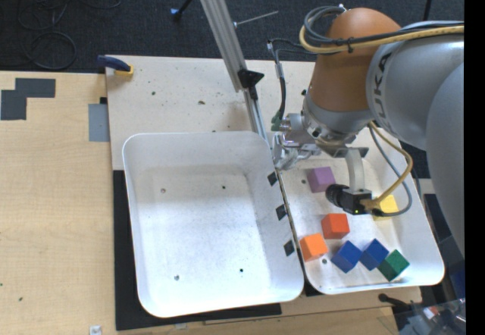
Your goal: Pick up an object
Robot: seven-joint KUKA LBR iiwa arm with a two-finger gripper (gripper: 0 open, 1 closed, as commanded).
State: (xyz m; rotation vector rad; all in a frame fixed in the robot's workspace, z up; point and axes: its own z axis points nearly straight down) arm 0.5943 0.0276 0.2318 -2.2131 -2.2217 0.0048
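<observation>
Closest to the lens is the left bin (pixel 220 309), its white floor flecked with dark specks, lying left of the red block (pixel 335 225). The right bin (pixel 428 271) holds that red block near its middle. A purple block (pixel 321 178) lies behind the red block. An orange block (pixel 313 246) sits just in front of it, to its left. In front and to its right stand the left blue block (pixel 347 256) and the right blue block (pixel 373 253), side by side, with a green block (pixel 393 264) just beyond them.

The gripper (pixel 286 148) hangs behind and left of the red block, by the rim the bins share, apart from every block. Whether it is open or closed cannot be told.

The pale wooden bench (pixel 53 197) spreads left of the red block. Dark carpet (pixel 91 0) with loose cables lies far behind it.
</observation>
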